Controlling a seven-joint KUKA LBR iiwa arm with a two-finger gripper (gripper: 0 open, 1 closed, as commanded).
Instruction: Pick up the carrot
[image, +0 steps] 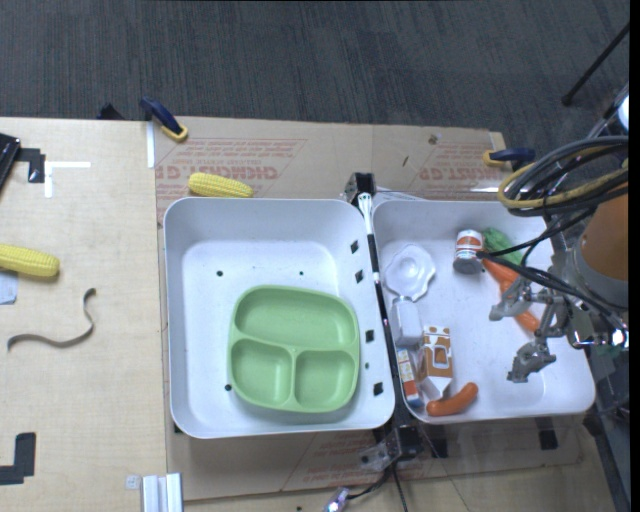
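The carrot lies in the right bin, orange with a green leafy top pointing to the far left, next to a small can. Cables cross over its body. My gripper hangs over the right part of this bin with its fingers apart, one fingertip by the carrot's thin end and the other nearer the front. The carrot's orange tip shows just under the upper finger. It rests on the bin floor and is not gripped.
The right bin also holds a sausage, a small orange box and a clear plastic cup. A green divided plate sits in the left bin. Two corn cobs lie on the bench.
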